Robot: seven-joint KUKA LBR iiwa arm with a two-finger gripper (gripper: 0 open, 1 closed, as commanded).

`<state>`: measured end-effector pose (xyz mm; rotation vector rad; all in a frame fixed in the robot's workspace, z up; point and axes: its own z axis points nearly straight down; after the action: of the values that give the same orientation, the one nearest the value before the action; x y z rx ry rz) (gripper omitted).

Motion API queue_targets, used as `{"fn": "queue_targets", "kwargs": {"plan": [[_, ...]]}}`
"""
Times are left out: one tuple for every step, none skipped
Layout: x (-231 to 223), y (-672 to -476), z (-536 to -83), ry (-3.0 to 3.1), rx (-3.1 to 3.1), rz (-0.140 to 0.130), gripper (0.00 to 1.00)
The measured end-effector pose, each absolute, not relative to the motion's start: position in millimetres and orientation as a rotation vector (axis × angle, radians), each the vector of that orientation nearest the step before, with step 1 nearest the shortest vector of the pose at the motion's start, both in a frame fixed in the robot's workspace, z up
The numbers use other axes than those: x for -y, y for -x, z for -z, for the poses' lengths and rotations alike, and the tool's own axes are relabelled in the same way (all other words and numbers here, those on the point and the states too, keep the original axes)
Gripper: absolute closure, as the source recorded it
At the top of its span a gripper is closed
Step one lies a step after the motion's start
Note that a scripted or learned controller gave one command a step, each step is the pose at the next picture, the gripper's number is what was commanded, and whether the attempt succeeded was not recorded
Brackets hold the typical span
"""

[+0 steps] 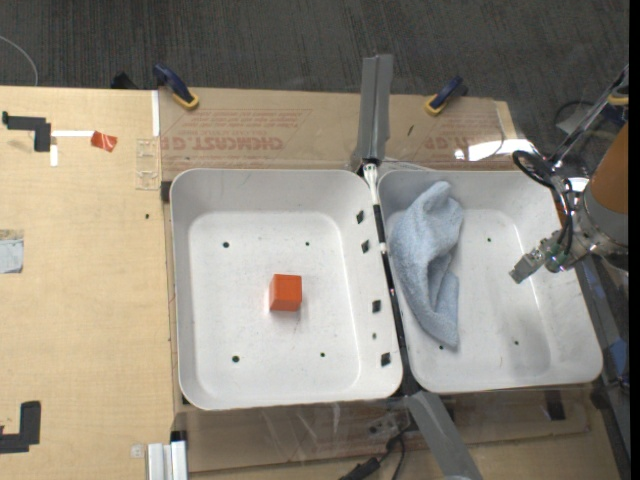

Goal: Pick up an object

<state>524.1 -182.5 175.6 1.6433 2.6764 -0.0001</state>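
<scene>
Pincer [530,265] at right bin's far edge, holds nothing; can't tell how open. Risk: crumpled grey-blue cloth [430,258] is floppy, grab may slip. Small orange-red cube [286,293] far off in left bin.

I work in a robotics lab: my worktop [80,268] is bare plywood with cardboard [300,133] held by spring clamps [176,85], two white bins [200,388] sit fixed side by side, and loose cables [545,168] trail over grey carpet [250,18].
</scene>
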Motion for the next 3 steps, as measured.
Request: {"fn": "queue_targets", "kwargs": {"plan": [[151.1, -585.8, -162.1, -1.589, -2.709, 0.001, 1.0], [149.9, -608.3, -280.7, -1.551, -2.728, 0.001, 1.0], [100.1, -624.1, -217.2, -1.638, -2.681, 0.002, 1.0]]}}
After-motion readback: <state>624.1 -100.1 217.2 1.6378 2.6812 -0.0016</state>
